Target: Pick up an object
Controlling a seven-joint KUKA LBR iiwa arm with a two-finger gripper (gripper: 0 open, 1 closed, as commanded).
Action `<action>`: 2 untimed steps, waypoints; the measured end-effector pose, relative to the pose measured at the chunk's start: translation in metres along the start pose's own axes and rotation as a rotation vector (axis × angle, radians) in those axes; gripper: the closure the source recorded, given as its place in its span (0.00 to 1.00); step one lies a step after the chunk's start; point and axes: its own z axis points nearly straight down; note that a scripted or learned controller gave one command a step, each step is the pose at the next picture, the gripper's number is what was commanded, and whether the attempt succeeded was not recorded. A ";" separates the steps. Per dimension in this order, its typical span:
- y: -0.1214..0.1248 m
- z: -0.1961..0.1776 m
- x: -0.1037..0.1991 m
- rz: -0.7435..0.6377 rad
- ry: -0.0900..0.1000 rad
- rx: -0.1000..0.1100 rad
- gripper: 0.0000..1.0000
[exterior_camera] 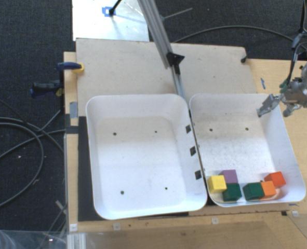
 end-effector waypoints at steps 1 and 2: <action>0.025 0.094 0.008 -0.001 0.003 0.006 0.00; -0.056 0.146 0.074 0.001 0.006 0.010 0.00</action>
